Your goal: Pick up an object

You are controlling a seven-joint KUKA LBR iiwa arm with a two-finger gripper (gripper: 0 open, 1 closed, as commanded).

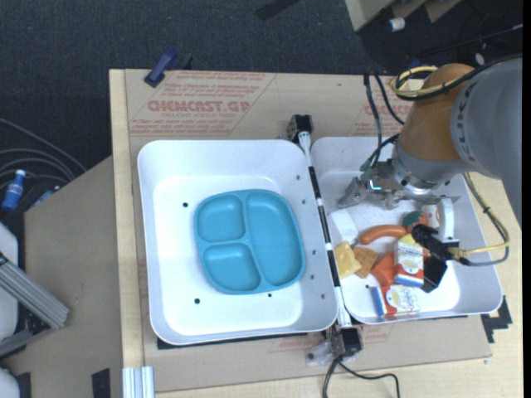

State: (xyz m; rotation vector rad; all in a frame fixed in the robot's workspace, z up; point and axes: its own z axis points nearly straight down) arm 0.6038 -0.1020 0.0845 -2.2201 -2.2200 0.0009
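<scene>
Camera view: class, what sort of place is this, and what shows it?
Most likely a robotics lab bench: a robot arm reaches over the right bin of small clutter, the left bin holds a blue tray, and loose cables trail across the carpet.

**Count of Things on the Bench, by Kind**

White bins, two: left bin and right bin, side by side on one bench; blue plate, one, with three compartments, in the left bin; in the right bin, one curved orange piece, one tan wedge, and two printed white packets, far packet and near packet; the rest of that heap cannot be counted; blue clip, one.
</scene>
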